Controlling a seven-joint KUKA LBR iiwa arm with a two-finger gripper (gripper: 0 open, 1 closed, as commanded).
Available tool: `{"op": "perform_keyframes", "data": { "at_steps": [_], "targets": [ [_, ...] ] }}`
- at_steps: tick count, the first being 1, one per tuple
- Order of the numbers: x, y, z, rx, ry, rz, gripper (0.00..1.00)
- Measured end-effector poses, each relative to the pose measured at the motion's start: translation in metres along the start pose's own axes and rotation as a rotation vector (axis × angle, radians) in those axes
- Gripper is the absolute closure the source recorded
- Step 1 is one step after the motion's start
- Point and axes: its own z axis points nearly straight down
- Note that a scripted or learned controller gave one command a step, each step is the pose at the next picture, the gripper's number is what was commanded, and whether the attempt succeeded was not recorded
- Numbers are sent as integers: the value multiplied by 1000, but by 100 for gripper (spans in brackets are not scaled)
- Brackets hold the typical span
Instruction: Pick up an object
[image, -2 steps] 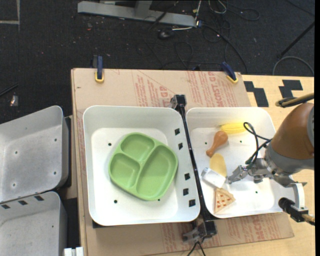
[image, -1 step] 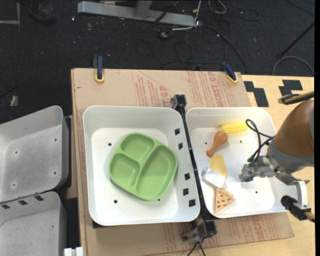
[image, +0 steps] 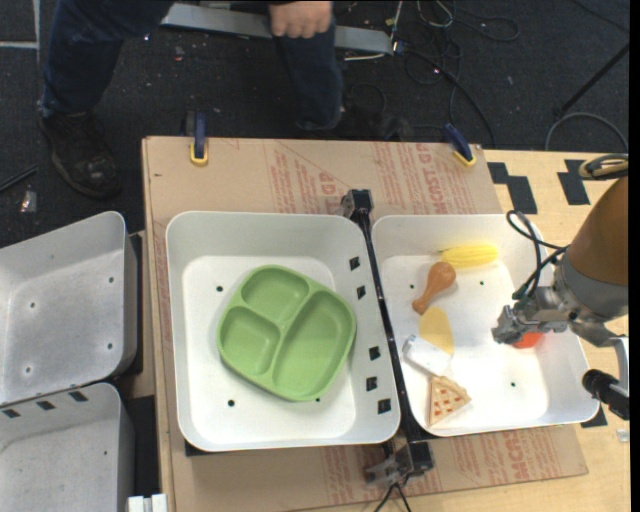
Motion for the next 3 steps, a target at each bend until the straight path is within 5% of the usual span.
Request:
{"op": "perform_keyframes", "data": {
  "at_steps": [2,3],
  "targets": [
    [2,4,-67,1,0,-1,100],
    [55,-4,-60,6,4,-4,100]
  ]
}}
